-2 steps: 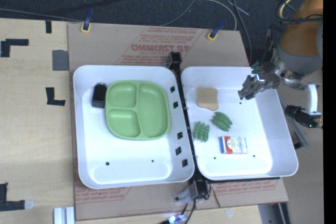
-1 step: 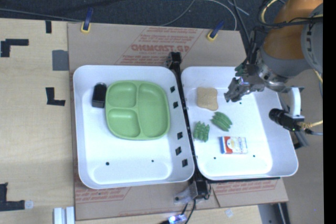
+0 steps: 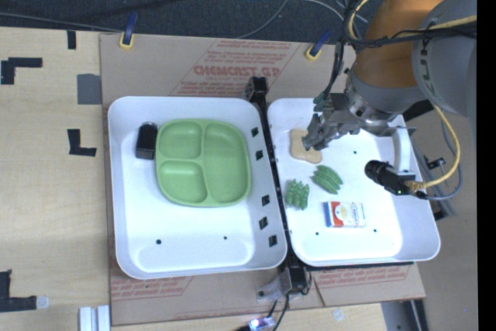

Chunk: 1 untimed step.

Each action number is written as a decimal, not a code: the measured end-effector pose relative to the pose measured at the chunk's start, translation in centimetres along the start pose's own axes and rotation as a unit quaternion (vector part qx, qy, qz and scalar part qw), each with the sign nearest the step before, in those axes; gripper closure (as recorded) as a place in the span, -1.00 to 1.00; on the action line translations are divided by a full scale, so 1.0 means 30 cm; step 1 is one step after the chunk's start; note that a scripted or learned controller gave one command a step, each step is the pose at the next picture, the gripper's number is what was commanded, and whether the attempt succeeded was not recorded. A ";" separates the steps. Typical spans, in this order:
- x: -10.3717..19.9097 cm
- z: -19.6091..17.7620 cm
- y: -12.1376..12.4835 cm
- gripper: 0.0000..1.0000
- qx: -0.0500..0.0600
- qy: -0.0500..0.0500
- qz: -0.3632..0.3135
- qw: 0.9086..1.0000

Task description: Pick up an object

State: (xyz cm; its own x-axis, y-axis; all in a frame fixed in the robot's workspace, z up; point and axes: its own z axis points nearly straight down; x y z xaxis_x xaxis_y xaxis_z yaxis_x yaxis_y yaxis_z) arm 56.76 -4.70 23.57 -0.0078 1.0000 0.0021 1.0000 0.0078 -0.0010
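A single fixed camera looks down on the bench (image 3: 46, 190) from above, at a slant rather than straight overhead. The far edge of the bench lies toward twelve o'clock, with dark floor beyond it, and the near edge toward six o'clock. Both white bins fit whole within the view: the left bin (image 3: 128, 240) toward nine o'clock of centre, the right bin (image 3: 403, 240) toward three o'clock. The camera stands far enough back to take in bench margin around them. The arm (image 3: 403, 35) enters from between one and three o'clock.
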 end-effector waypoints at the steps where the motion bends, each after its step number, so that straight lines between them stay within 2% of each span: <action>1: 0.172 0.039 0.022 1.00 0.001 -0.001 0.001 1.000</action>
State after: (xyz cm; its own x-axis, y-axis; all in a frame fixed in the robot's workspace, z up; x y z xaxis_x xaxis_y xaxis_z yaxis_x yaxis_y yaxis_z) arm 57.38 0.45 22.41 -0.0062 1.0000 0.0009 1.0000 0.0062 -0.0035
